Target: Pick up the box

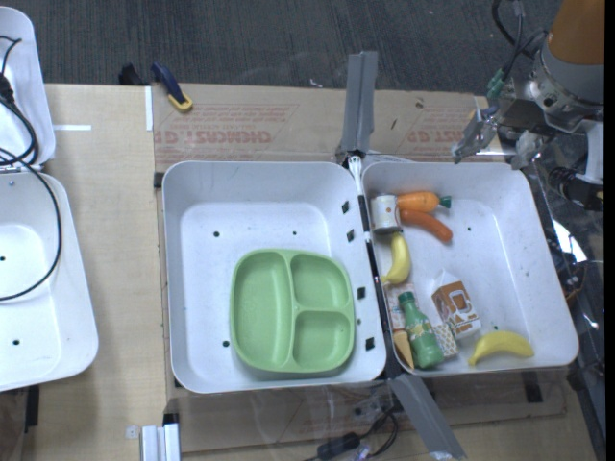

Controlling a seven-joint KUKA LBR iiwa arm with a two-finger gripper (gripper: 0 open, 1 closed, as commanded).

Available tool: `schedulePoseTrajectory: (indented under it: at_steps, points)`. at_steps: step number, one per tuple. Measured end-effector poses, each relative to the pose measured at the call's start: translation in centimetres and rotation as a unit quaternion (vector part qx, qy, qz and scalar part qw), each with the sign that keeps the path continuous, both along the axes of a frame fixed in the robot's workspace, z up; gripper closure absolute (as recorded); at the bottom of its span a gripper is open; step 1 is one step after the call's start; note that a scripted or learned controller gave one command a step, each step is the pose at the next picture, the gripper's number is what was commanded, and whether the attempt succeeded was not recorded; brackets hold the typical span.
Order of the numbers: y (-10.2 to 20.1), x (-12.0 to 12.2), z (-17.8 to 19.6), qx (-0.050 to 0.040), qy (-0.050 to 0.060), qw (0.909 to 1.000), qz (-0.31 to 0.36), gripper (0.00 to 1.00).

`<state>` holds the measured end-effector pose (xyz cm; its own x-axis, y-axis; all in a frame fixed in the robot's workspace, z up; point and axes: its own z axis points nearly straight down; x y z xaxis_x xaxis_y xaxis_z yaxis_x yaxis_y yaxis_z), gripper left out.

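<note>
The box [455, 307], a small white carton with orange-brown print, lies in the near half of the right bin [509, 248], between a green bottle [419, 329] and a yellow banana [502, 346]. My gripper [495, 145] hangs over the far edge of that bin, well away from the box and up-right of it. Its two dark fingers stand apart, open, with nothing between them. The grey arm with its orange band rises out of the top right corner.
In the right bin there are also two orange carrots [423, 211], a small can [384, 211] and a second banana [397, 257] by the left wall. The left bin [192, 257] holds a green divided plate [293, 310]. Cables hang beside the wrist.
</note>
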<state>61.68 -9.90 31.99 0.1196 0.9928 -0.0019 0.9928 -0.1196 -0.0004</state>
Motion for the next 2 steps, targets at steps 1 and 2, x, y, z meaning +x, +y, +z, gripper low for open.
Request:
schedulePoseTrajectory:
  at_steps: [1,2]
  points:
    - [-2.8,-6.4,-14.9,0.0009,0.002,0.9991,-0.042,0.00]
    - [0.2,-5.7,-22.9,0.0007,0.001,0.9960,-0.090,0.00]
